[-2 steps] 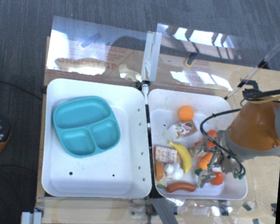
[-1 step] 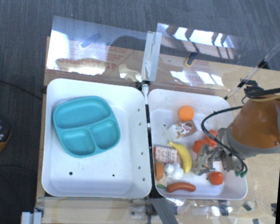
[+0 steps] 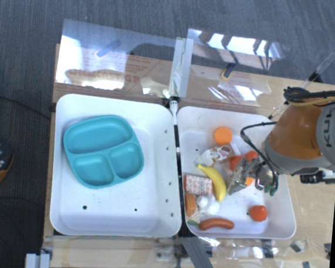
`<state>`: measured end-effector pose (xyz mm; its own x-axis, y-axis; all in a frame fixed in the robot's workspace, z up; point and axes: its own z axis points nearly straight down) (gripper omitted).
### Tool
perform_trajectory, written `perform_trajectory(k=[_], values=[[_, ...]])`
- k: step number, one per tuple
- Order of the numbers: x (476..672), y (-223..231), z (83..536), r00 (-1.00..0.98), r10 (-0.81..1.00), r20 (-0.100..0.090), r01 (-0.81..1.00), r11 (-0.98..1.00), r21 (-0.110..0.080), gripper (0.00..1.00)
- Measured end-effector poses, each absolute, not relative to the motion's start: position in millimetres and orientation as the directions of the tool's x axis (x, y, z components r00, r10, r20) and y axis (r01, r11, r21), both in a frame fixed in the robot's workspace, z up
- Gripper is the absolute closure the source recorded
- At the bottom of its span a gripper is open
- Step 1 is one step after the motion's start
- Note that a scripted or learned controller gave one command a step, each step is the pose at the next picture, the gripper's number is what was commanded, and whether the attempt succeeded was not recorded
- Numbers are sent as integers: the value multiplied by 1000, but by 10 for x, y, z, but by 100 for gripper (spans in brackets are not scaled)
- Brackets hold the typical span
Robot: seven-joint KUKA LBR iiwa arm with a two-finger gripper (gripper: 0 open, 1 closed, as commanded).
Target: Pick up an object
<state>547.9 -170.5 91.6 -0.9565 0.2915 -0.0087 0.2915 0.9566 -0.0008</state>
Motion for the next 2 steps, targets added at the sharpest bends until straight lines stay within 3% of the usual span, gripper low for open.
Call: perform_trajectory(k=[1,2], values=[[5686,-1517,920,-890,455,-16,455,890,0,100],[5387,-828,2382,-869,495,-3,495,869,0,100]])
